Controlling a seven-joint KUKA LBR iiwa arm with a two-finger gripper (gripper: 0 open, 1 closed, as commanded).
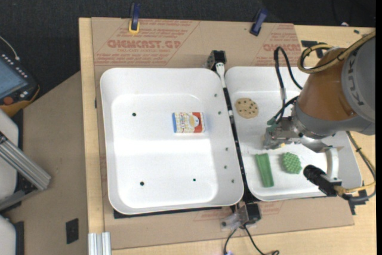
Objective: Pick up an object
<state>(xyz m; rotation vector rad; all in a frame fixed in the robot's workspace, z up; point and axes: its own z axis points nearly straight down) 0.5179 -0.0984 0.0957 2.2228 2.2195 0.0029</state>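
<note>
Right now you have two white bins side by side on the cardboard-covered worktop, and the arm reaches in from the right over the right bin. Its gripper hangs low over the middle of that bin, just above and between the loose things there; you cannot tell whether the jaws are spread or pressed together, since the wrist body covers them from this angle, and nothing is visibly pinched. Count three objects in the right bin: one round tan cookie towards the far left corner, one long green block lying near the front left, and one knobbly green lump just beside it to the right. The left bin carries one small blue-and-white carton lying flat near its centre, well apart from the gripper. Cables loop from the arm across the right bin's far side, and the orange band with the grey link hides the bin's right wall. Two clamps grip the far edge of the cardboard.
</note>
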